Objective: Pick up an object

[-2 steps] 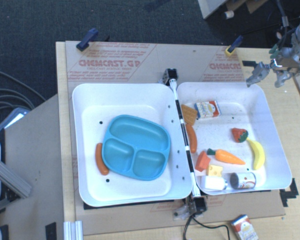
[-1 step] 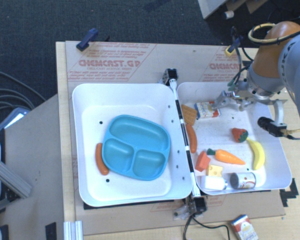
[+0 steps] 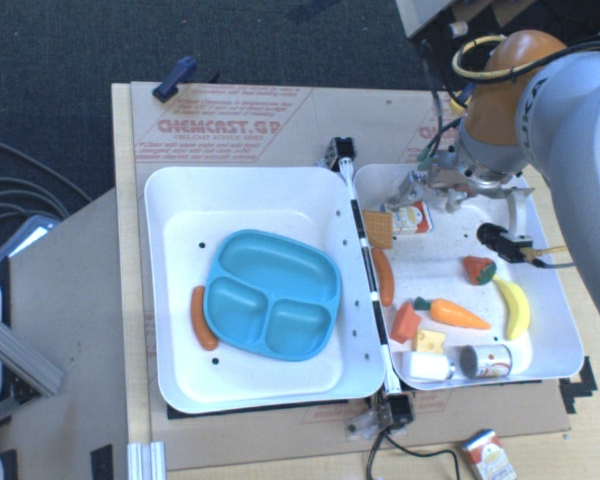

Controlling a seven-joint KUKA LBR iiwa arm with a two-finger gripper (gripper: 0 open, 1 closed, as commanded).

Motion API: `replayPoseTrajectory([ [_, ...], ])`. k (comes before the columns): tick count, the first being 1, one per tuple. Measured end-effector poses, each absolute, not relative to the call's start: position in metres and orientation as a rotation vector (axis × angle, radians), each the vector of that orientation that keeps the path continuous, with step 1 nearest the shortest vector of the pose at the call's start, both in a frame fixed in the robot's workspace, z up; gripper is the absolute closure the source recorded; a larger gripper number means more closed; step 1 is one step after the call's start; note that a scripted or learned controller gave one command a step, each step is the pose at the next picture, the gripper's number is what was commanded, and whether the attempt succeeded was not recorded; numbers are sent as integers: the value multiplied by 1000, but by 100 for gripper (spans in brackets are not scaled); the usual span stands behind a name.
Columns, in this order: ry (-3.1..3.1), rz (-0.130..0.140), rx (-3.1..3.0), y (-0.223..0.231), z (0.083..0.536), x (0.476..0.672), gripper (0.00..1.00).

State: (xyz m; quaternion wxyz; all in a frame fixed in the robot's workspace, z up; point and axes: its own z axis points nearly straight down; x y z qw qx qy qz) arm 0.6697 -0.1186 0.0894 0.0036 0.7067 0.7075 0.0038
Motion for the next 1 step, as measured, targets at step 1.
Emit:
replayPoseTrajectory([
  [1,2217,14,2211,-118,101,671,100],
])
